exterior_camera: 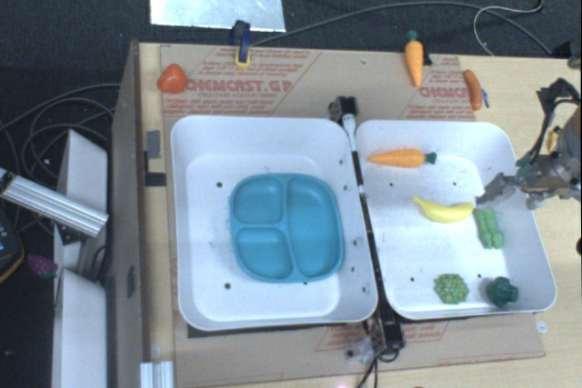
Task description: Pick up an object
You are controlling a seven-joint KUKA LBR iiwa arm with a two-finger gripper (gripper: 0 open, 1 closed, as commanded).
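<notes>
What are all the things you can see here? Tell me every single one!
bins: 2, white, side by side on the bench
divided plate: 1, blue, in the left bin
carrot: 1, orange, top of the right bin
banana: 1, yellow, middle of the right bin
long green vegetable: 1, green, right of the banana
bumpy round vegetable: 1, light green, bottom of the right bin
dark green vegetable: 1, bottom right corner of the right bin
carrots on the board: 2, orange, behind the right bin
tomato-like toy: 1, orange-red, board's back left corner
clamp: 1, blue and yellow, back edge
pincer: 1, grey, above the right bin near the banana
</notes>
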